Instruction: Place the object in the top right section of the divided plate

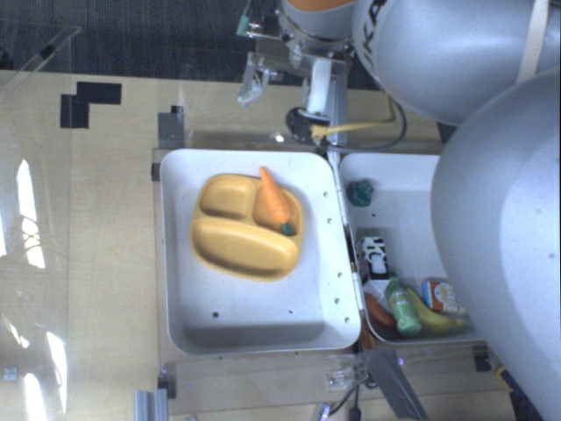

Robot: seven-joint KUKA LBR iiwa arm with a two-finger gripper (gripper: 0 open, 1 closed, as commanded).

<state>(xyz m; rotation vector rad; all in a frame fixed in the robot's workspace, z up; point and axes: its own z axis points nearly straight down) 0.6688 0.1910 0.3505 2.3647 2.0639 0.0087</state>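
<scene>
A yellow divided plate (245,246) lies in the left white bin (254,327). An orange carrot (273,200) with a green stem end rests in the plate's top right section, its tip pointing toward the far rim. My gripper (286,99) hangs above the far edge of the left bin, beyond the plate. It is open, with one pale finger (251,84) to the left and the other (321,99) to the right. Nothing is between them, and the carrot lies apart from the gripper.
The right bin (399,209) holds a small teal object (359,191), a black-and-white box (374,255), a green bottle (404,310), a banana (431,316) and a small carton (440,294). The arm's large grey body covers much of the right bin.
</scene>
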